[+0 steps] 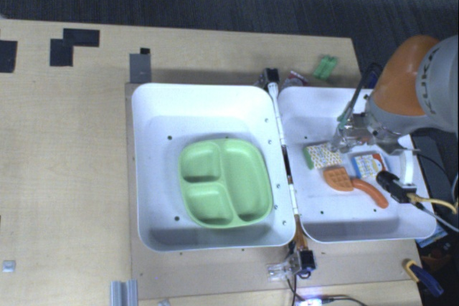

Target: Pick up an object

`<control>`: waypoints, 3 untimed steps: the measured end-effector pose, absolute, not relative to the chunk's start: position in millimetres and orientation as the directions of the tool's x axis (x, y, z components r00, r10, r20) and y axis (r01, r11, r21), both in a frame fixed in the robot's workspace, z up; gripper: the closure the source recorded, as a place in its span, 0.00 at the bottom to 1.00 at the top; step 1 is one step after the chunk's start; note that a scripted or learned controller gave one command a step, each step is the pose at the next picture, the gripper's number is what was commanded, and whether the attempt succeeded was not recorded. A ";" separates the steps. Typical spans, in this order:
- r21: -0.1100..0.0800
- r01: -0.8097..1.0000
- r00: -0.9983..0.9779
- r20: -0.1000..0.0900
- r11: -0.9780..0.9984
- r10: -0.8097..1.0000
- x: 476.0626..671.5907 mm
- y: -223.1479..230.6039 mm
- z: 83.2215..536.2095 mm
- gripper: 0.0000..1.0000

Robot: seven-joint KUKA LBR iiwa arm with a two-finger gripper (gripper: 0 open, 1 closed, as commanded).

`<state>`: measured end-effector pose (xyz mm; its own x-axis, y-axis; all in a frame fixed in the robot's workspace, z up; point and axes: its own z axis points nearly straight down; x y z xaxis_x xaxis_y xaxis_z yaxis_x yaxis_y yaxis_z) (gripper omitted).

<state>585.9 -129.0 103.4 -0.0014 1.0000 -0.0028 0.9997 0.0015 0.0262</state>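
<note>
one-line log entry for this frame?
gripper: over right bin | below: patterned card | nearby: orange spatula | left bin: green tray

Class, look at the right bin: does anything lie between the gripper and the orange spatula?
Nothing visible does. The gripper hovers just above the patterned card, with the orange spatula lying uncovered right beside it.

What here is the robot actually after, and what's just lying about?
Part of the job:
gripper, over the right bin
orange spatula
patterned card
blue-edged packet

Just lying about:
green divided tray in the left bin
green toy on the bench
</note>
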 end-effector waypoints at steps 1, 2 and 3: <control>0.024 1.000 -0.002 -0.002 0.002 1.000 585.3 -128.8 102.7 0.00; 0.032 0.999 -0.003 -0.008 0.003 1.000 527.8 -133.3 93.4 0.00; 0.028 1.000 -0.003 -0.002 0.003 1.000 527.8 -131.4 103.1 1.00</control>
